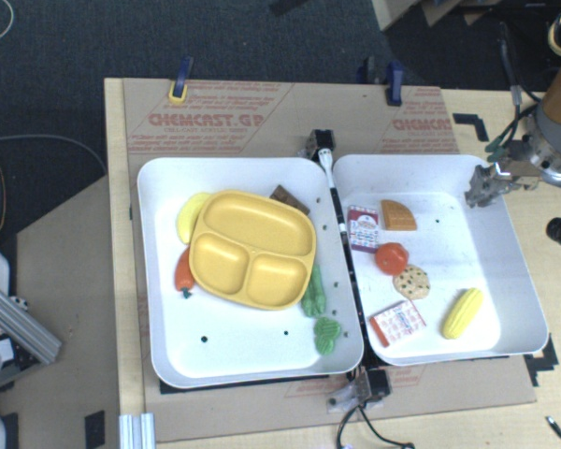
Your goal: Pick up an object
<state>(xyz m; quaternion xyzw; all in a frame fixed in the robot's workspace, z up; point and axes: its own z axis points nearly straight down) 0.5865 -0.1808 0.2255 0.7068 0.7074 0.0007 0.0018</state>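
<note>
The right bin [505, 251] holds a red tomato [391, 258], a round cookie [412, 282], a yellow corn cob [461, 312], an orange wedge [398, 215] and two red-and-white packets [363, 228] [396, 323]. My gripper [481, 188] hangs over the right bin's upper right rim, away from all these items. Nothing shows between its fingers.
The left bin [159, 251] carries a yellow divided tray [251, 249], with a yellow piece [191, 215], a red-orange piece [184, 273], a green vegetable [320, 314] and a brown item [288, 197] around it. Clamps [179, 81] [394, 80] stand at the board's back edge.
</note>
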